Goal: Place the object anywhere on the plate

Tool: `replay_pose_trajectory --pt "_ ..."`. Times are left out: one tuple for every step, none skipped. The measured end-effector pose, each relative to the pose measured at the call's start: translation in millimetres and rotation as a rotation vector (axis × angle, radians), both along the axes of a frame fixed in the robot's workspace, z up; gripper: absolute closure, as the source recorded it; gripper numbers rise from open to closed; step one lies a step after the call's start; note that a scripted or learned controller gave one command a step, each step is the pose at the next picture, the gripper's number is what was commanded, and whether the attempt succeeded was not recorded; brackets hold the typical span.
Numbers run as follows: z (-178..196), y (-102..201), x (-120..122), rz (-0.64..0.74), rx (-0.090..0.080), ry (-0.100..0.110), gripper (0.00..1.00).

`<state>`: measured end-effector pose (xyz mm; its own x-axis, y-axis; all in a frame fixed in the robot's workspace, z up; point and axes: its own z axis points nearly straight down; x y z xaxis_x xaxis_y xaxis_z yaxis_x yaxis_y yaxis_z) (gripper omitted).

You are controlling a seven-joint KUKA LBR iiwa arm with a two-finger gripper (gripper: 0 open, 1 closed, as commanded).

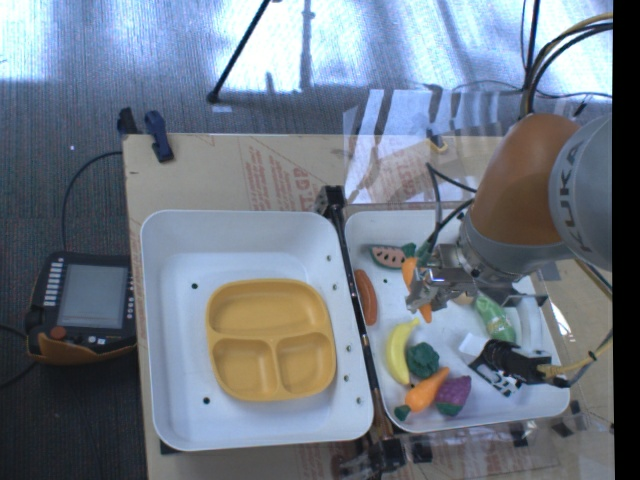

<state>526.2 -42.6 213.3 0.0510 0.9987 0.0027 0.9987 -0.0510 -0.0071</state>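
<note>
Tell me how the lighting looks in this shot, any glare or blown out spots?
In the camera view, sunlight stripes the carpet at the top, nearly washed out; a clear panel behind the right bin catches pale reflections; the yellow plate and left bin are evenly lit and sharp.

Plate (pixel 270 346) in left bin (pixel 170 258); toys (pixel 420 363) in right bin (pixel 545 400).

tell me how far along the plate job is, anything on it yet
Nothing looks done: the yellow plate in the left bin carries no object. In hand: the gripper is low over the right bin, at a small orange piece near the banana; a grasp isn't clear. Left: lifting an object, carrying it across and setting it on the plate.
</note>
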Motion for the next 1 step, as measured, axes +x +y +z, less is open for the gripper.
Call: replay_pose_trajectory --pt "0.0 -0.2 0.0 -0.001 0.000 0.000 0.00"
